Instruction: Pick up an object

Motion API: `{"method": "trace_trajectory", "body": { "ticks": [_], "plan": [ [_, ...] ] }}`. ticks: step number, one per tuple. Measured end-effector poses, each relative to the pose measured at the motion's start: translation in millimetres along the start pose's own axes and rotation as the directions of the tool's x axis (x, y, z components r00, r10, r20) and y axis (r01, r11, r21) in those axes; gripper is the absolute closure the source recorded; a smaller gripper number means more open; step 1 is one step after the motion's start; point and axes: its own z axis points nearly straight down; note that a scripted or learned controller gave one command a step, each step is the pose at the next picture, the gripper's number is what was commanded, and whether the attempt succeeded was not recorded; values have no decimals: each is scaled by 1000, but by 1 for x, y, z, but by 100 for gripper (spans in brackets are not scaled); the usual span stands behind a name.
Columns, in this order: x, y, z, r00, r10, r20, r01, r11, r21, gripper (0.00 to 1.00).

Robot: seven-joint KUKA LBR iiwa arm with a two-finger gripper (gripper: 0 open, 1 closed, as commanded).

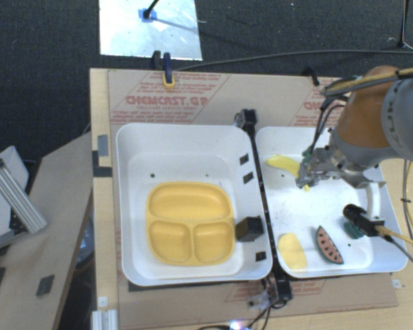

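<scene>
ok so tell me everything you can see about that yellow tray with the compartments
The yellow tray lies flat in the left bin, towards its front and roughly centred. It looks like smooth moulded plastic, pale yellow, with rounded corners. It has three compartments: one wide one across the far half, and two smaller ones side by side in the near half. Nothing sits in any of them. It rests right side up on the bin's floor. A small dark block sits by its right edge; contact cannot be told.
</scene>
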Motion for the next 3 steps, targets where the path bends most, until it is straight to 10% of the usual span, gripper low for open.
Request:
{"method": "trace_trajectory", "body": {
  "ticks": [2, 3],
  "plan": [
    [-5, 4, -91, 1000, 0, 0, 0, 1000, 1, 100],
    [51, 1, -99, 1000, -6, -2, 6, 1000, 3, 100]
  ]
}}
